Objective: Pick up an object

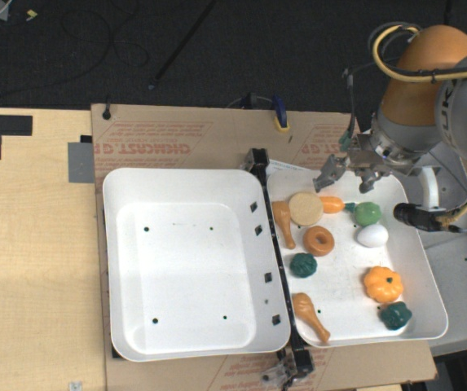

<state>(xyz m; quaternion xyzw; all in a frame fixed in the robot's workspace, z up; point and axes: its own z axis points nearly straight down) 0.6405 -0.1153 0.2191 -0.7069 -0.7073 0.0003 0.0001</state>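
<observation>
Dark-green toy (395, 317) (right bin (429, 287)) lies untouched.

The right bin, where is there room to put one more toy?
In the right bin, bare floor lies between the donut and pumpkin, down toward the near rim. It is crowded at the far end, under the claw, around the carrot and white egg.

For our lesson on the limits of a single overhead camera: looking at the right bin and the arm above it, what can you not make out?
- Gripper, camera view: too blurred and small to judge its state.
- Carrot: one end is tucked under the tan disc.
- Arm: its base is cut off by the right edge.
- Dark green piece in the right bin: too small to identify.
</observation>
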